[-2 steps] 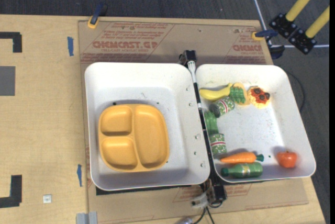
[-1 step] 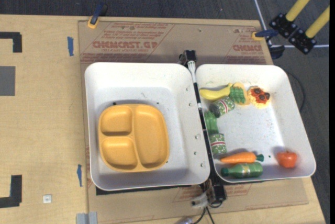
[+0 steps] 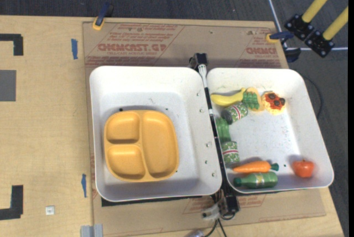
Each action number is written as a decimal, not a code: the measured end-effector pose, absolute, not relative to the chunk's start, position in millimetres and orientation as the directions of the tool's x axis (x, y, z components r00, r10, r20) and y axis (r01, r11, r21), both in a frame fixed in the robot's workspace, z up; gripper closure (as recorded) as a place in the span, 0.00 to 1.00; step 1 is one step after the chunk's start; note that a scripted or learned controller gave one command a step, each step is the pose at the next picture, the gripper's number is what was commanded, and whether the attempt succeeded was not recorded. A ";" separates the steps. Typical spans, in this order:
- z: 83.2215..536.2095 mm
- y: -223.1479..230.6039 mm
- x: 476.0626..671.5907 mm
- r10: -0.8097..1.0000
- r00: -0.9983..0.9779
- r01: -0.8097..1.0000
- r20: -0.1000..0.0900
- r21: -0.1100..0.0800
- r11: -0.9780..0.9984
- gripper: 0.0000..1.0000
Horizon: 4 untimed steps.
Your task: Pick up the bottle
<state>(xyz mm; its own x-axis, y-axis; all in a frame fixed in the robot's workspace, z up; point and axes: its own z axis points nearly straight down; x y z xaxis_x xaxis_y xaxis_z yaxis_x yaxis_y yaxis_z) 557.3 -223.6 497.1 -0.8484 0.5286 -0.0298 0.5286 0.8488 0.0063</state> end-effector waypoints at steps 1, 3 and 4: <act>508.7 -223.5 558.4 0.528 -0.848 0.528 -0.038 0.008 0.849 1.00; 520.1 -223.3 559.5 0.527 -0.849 0.527 -0.046 0.010 0.850 1.00; 520.0 -223.3 559.5 0.527 -0.848 0.528 -0.045 0.010 0.849 0.00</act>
